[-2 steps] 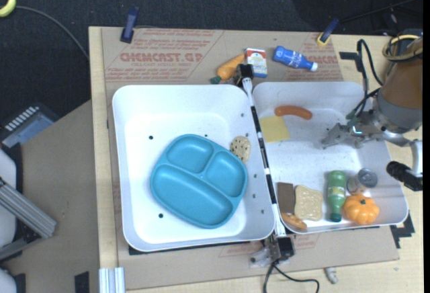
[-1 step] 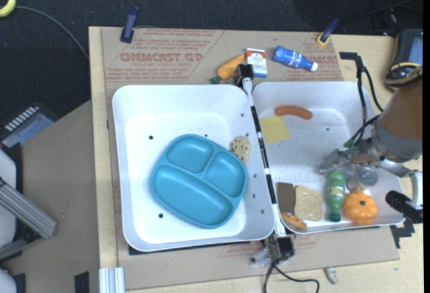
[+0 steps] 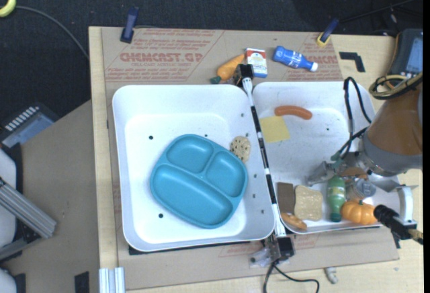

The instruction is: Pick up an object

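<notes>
Hand [image 3: 336,174] sits low in the right bin [image 3: 336,100], near its front right corner, at the end of the grey arm [image 3: 393,144] coming in from the right; the metal finger parts are tangled visually with the items there, so whether it is wide, narrow or gripping something I cannot tell. Directly under and just in front of it stands a green bottle [image 3: 335,194], touching or nearly touching the hand, which makes it the likely target (a judgement, nothing looks lifted). Beside the bottle to the right lies an orange fruit-like toy [image 3: 356,211], to the left a tan bread slice [image 3: 308,203], then a brown block [image 3: 285,195] and a small orange piece [image 3: 293,221] at the bin's front edge. Farther back in the same bin: a yellow cheese square [image 3: 275,129] and a sausage [image 3: 293,111]. The left bin [image 3: 134,110] holds a blue divided tray [image 3: 198,179] and a cookie [image 3: 240,146] by the divider. Behind the bins on the bench [image 3: 168,50] lie a blue bottle [image 3: 294,58], a small carton [image 3: 256,62] and a carrot-like toy [image 3: 230,67]. Progress: approach looks done, the hand is down at the cluster; a confirmed grip and the lift are still left, as every item appears to rest on the bin floor.
</notes>
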Available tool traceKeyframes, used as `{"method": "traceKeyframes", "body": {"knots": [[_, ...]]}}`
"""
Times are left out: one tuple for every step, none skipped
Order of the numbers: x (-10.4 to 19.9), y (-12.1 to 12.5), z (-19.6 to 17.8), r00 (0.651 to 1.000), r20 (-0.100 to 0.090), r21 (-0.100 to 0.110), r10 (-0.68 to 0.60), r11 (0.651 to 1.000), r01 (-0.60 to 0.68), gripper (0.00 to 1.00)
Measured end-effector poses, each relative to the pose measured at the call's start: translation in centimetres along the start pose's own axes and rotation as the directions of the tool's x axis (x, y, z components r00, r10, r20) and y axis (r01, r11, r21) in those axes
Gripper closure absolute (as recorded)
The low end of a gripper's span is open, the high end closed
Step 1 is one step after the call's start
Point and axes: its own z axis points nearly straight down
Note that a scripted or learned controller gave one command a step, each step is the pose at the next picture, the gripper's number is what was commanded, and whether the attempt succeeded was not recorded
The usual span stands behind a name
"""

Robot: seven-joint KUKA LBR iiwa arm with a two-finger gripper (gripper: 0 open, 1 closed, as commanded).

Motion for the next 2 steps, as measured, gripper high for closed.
{"method": "traceKeyframes", "body": {"knots": [[0.0,0.0,-1.0,1.000,0.001,-0.002,0.002,1.000,-0.002,1.00],[10.1,-0.9,-10.1,1.000,0.000,-0.003,-0.003,1.000,0.003,1.00]]}}
